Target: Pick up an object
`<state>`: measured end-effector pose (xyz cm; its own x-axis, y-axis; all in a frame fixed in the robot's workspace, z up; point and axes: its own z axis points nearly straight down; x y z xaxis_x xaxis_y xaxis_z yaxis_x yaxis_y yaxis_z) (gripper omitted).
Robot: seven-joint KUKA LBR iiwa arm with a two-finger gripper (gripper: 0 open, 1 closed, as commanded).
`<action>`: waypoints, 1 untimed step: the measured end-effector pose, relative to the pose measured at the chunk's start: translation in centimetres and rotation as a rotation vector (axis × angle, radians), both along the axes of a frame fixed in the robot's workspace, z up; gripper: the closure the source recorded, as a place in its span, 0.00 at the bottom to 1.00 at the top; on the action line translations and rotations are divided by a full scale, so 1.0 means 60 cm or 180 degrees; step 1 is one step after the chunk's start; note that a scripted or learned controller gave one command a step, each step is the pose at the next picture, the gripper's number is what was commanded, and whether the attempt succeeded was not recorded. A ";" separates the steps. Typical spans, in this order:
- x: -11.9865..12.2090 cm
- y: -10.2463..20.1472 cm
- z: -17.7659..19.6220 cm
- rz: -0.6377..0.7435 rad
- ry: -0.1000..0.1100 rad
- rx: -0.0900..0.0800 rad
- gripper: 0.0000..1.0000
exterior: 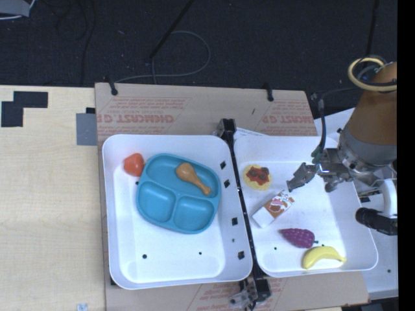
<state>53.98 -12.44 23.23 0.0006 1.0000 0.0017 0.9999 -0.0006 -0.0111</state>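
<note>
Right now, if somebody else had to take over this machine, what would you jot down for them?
Gripper: over the right bin, above and to the right of the small carton, nothing between its fingers.
Right bin: a little pizza toy near the divider, the small carton beside it, purple grapes and a yellow banana toward the front.
Left bin: a blue divided plate with a drumstick on it, a red tomato at the plate's left.
Done: nothing picked up yet.
Left: close on one object, probably the carton as the nearest, and lift it.
</note>
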 end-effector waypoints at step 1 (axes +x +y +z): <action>0.004 0.000 0.007 0.0004 -0.0031 -0.0005 0.00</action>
